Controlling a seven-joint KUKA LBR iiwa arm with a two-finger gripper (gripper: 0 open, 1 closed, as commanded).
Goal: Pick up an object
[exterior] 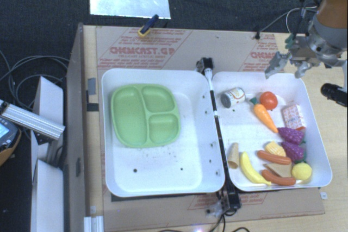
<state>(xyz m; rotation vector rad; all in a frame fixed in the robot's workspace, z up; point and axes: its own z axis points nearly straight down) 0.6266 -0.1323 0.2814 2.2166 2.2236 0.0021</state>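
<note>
Bright toy food fills one white bin (318,133) beside a pale green divided plate (145,115).
A red tomato (268,99), orange carrot (266,117), purple grapes (292,135), yellow banana (249,168) and lemon (302,171) lie there; a pink-and-white patterned packet (293,116) sits nearby, on brown cardboard (179,46) printed in red.

Two white bins: the left bin (136,182) and the right bin (312,117); one green divided tray (145,115); one small can (232,96); one tomato (268,100); one carrot (265,117); two purple grape bunches (292,142); one banana (249,168); two sausages (274,158); one lemon (302,171); one corn cob (274,148); one pink packet (292,116).
</note>
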